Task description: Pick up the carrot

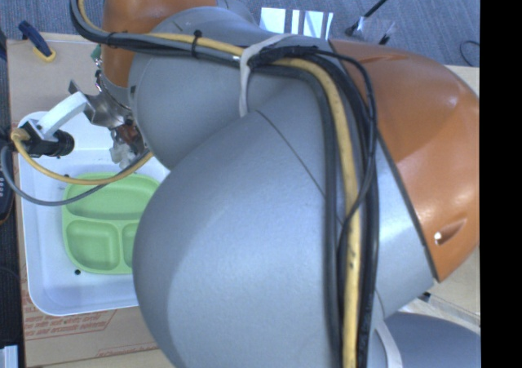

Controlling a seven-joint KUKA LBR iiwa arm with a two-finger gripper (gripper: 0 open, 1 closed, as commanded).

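Where the carrot lies: cannot tell (the grey arm (269,219) covers most of both bins). The claw (124,139) hangs over the left white bin (41,277), just above a green divided tray (102,232); apart or together, cannot tell.

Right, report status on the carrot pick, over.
Arm spans most of the camera view. Wrist end over left bin, fingers unreadable. Carrot hidden from here. Green divided tray in that bin.
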